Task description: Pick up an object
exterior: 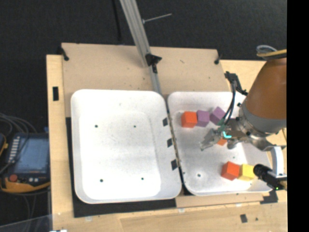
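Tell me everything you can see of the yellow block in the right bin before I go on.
The yellow block is a small cube-like piece, plain bright yellow, matte and unmarked as far as the view tells. It lies flat on the floor of the right bin, near that bin's front right corner. Its left side sits against an orange block. A black part at the arm's side partly overlaps its right edge. The gripper is apart from it, farther back in the bin.

Orange block point(189, 119) and two purple blocks point(203, 118) far in right bin point(193, 178); orange cube point(231, 170) touching yellow cube point(247, 172) near.
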Tool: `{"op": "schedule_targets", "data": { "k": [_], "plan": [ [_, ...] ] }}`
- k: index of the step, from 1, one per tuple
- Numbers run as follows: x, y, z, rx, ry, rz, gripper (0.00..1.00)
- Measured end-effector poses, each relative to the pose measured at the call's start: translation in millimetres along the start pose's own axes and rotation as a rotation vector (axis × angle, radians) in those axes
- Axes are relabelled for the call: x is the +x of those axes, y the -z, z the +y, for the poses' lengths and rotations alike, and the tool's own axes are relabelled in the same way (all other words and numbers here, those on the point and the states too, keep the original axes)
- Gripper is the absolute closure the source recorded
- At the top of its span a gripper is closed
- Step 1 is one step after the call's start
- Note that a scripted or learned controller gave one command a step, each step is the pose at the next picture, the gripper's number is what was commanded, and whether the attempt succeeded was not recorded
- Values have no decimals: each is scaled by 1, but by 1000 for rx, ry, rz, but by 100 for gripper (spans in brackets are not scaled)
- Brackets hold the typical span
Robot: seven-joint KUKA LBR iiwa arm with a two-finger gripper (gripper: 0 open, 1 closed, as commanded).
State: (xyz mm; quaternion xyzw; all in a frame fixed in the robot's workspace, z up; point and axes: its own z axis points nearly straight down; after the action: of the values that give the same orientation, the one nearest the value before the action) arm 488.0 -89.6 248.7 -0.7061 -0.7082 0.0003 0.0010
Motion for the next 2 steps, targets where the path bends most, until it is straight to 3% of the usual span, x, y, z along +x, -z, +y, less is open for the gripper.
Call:
{"op": "schedule_targets", "data": {
  "k": [1,2],
  "plan": [
    [-1,2,1,-5,-4,-1,0],
    [-8,-59,1,3,-4,-2,0]
  ]
}}
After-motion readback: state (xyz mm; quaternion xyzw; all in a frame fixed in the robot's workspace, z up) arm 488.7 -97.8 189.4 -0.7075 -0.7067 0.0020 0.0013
